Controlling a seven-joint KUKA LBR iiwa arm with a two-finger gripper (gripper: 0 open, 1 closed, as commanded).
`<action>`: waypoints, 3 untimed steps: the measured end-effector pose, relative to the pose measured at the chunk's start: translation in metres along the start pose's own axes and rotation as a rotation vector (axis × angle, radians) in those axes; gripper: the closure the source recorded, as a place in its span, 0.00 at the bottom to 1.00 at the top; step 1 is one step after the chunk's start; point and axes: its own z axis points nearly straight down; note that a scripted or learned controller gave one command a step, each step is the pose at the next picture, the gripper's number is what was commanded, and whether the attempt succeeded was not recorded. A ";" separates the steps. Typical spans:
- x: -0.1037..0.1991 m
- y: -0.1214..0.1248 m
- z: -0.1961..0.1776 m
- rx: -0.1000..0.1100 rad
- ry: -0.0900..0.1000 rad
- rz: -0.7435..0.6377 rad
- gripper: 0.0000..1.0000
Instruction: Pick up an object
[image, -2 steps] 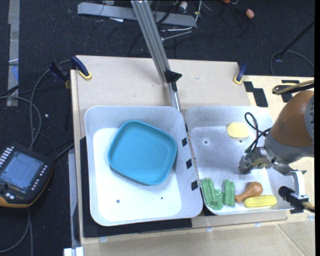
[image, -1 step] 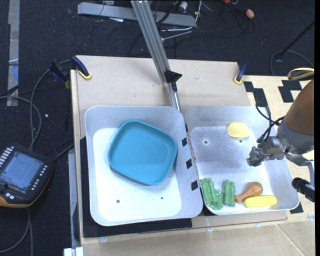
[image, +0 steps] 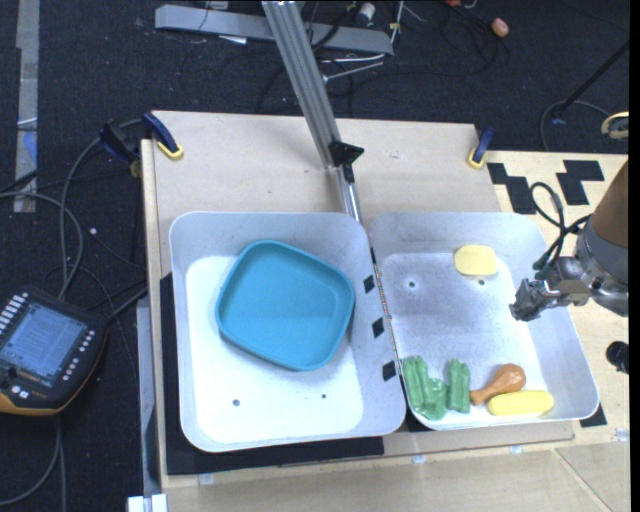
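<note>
From the camera above the bench, the left bin carries a blue square plate, lying flat and well apart from everything else. The right bin holds the loose pieces: a pale yellow round piece near its far wall, and along its near wall a cluster of two green pod-like pieces, a toy drumstick and a yellow oblong piece, the last two touching or nearly so.

The arm reaches in from the right, and the gripper hangs over the right side of the right bin, between the yellow round piece and the near-wall cluster, over bare floor. It is dark and small here, so whether it is spread or closed cannot be told, and nothing is seen in its grasp.

The step in hand looks like the approach, with no pick made yet. The next move calls for settling on one target, most likely the round piece or the drumstick close by, centring above it and descending squarely. The crowded near corner risks a glancing contact.
</note>
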 end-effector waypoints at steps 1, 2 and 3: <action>0.000 0.001 -0.046 0.000 0.000 0.000 1.00; 0.052 0.018 -0.032 0.004 0.002 -0.005 1.00; 0.097 0.042 -0.036 0.003 0.002 -0.005 1.00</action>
